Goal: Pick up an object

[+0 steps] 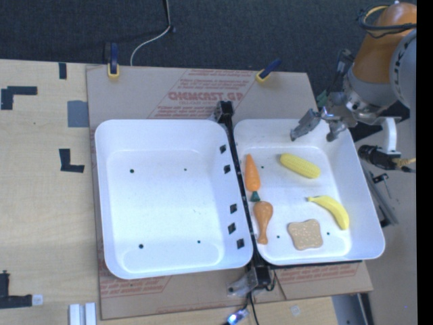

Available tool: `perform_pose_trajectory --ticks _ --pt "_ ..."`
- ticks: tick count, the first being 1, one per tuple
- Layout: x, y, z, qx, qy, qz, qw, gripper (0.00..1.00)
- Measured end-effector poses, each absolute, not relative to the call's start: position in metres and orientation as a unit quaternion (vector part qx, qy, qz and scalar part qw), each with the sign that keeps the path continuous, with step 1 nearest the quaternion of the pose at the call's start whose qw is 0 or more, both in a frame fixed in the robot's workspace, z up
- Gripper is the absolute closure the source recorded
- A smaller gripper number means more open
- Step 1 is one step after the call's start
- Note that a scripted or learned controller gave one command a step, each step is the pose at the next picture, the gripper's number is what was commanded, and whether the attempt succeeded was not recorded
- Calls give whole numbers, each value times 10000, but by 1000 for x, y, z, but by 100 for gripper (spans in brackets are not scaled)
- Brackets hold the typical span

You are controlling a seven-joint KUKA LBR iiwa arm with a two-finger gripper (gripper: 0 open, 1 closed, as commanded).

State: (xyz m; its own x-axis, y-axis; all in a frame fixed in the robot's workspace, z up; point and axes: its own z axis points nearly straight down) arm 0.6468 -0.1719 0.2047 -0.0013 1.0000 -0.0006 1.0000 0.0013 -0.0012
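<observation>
1. Five toy foods are lying in the right bin (358, 181), and you are seeing all of them below the pincer (318, 129) in the camera view, none of them touching it.
2. Nearest the pincer, the corn cob (300, 166) is lying just below it and a little to its left, slanting across the bin floor.
3. Further below the pincer and slightly to its right, the banana (332, 210) is resting with its curve bending toward the bin's right wall.
4. Below the banana's level, the slice of bread (305, 234) is sitting flat, well apart from the pincer and close to the bin's near rim.
5. Down and to the left of the pincer, the carrot (252, 175) is lying along the wall shared by the two bins, its green end pointing toward the chicken drumstick (262, 220), which is lying just beneath it.
6. The pincer is hanging over the far right corner of the right bin with its two fingers spread apart and nothing between them.
7. The arm (382, 46) is reaching in from the right, its orange band showing above the wrist.
8. The left bin (108, 181) is sitting well to the pincer's left, side by side with the right bin.
9. Both bins are resting on a cardboard sheet (196, 93) held to the bench by clamps at its far edge.
</observation>
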Motion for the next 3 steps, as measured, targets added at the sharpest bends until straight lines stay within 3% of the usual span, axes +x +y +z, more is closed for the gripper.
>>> perform_pose_trajectory --ticks 1,2,3 --pt "636 -101 206 -7045 -7097 1 15 0" --pt "552 -89 183 -7075 -7067 29 41 0" --pt "560 15 184 -7029 -7113 -7 20 0"
